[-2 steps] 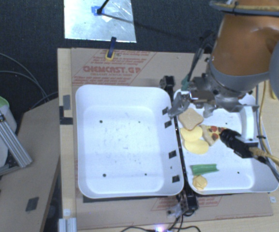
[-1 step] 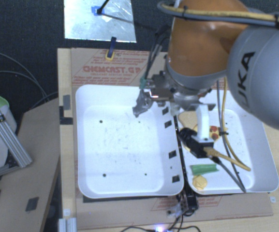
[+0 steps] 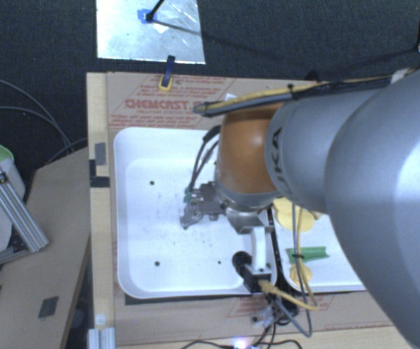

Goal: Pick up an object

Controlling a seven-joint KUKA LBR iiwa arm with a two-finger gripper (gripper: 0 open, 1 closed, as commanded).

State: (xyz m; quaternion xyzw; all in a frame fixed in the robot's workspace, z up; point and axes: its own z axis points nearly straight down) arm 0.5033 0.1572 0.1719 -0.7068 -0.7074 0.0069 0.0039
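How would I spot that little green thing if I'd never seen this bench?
Find the two white bins; take the right bin, mostly covered by the grey arm. Near its front edge, just right of the divider, lies the green object, flat and oblong. Its neighbours are yellow pieces; it alone is green.

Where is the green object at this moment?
The green object lies in the right bin, near its front edge, beside yellow pieces and just under the arm.

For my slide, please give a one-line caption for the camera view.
Grey KUKA arm's end effector low over the shallow white left bin; flat green block and yellow pieces lie in the right bin.
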